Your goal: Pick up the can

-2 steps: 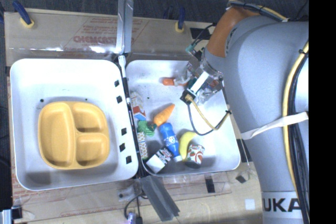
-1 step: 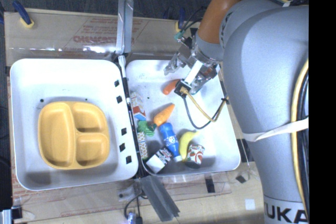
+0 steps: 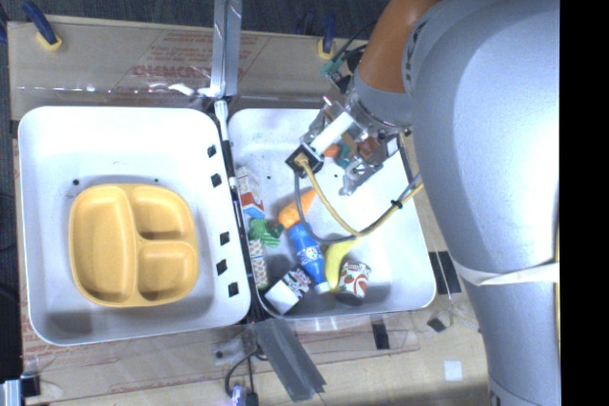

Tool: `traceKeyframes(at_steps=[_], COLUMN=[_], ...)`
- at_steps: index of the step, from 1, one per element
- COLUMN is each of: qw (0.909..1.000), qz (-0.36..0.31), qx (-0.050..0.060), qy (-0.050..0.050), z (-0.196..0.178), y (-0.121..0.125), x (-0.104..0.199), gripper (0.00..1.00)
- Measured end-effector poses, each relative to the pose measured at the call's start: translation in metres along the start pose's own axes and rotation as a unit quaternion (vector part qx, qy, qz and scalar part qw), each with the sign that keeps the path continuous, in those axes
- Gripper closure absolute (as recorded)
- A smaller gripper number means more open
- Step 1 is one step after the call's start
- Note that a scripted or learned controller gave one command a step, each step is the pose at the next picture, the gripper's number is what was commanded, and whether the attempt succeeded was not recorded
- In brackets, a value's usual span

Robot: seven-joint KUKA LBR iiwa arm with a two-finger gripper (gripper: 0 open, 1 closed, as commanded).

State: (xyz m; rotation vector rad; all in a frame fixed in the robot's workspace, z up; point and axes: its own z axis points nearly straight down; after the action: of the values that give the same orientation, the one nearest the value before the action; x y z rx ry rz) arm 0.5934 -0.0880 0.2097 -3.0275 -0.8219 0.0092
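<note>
Beside the blue plastic bottle (image 3: pixel 307 249) in the right-hand shallow white bin (image 3: pixel 271 128), what looks like the can (image 3: pixel 288 289), a small cylinder with a pale end and a dark patterned side, lies tipped over just below and to the left of the bottle, close to the bin's near wall. A yellow banana (image 3: pixel 338 258) sits just right of the bottle, and a round red-and-white object (image 3: pixel 354 279) lies beyond the banana.

The grey arm's gripper (image 3: pixel 335 152) hangs above the bottle, well apart from the can, over the bin's barer upper half. Whether it is spread or closed cannot be told from this angle, and nothing can be made out in it for certain. The step in hand appears to be the approach: the can is not yet picked up. The next move would likely call for travelling past the bottle toward the near wall and descending on the can without nudging its neighbours.

Faint red print shows on the brown surface (image 3: pixel 114 43) far above the bottle, but it is too blurred to read. The labels on the can and bottle are too small to make out.
</note>
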Motion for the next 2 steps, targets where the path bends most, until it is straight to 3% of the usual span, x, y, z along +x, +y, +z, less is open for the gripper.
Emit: traceKeyframes(at_steps=[1, 2], qw=[0.9871, 0.9872], qz=[0.16, 0.159], qx=[0.0, 0.0], qy=[0.0, 0.001], z=[0.057, 0.101], y=[-0.014, 0.045], x=[-0.062, 0.024], gripper=[0.0, 0.0])
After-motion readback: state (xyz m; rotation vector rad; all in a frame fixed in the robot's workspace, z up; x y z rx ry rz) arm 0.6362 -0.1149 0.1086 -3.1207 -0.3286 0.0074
